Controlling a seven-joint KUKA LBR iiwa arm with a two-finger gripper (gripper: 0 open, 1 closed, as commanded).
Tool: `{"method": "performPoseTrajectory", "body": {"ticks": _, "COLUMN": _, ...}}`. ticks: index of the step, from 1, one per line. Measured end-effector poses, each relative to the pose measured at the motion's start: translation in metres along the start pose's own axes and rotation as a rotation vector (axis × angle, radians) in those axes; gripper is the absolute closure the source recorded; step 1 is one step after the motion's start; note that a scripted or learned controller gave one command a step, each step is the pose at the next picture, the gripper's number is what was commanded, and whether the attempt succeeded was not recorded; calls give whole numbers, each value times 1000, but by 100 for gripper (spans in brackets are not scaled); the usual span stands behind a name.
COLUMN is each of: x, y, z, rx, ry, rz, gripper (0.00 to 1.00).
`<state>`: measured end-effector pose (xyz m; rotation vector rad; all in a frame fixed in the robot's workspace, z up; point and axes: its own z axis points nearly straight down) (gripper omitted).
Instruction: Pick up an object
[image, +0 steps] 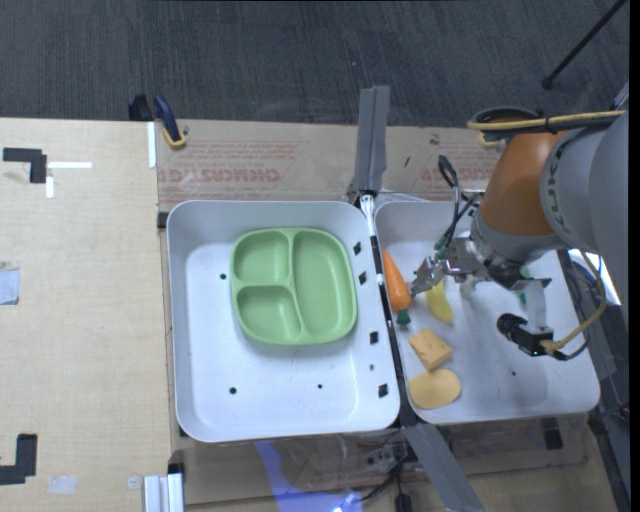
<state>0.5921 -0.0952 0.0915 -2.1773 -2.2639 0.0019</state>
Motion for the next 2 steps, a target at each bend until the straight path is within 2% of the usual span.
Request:
{"method": "performPoseTrajectory", "body": {"ticks": 1, "x": -2, "y": 0, "z": -9, "rx": 0, "ry": 0, "rz": 4, "gripper": 100}}
{"method": "performPoseTrajectory", "body": {"ticks": 2, "x": 45, "y": 68, "z": -100, "rx": -1, "ry": -2, "rz": 72, "gripper": 100}}
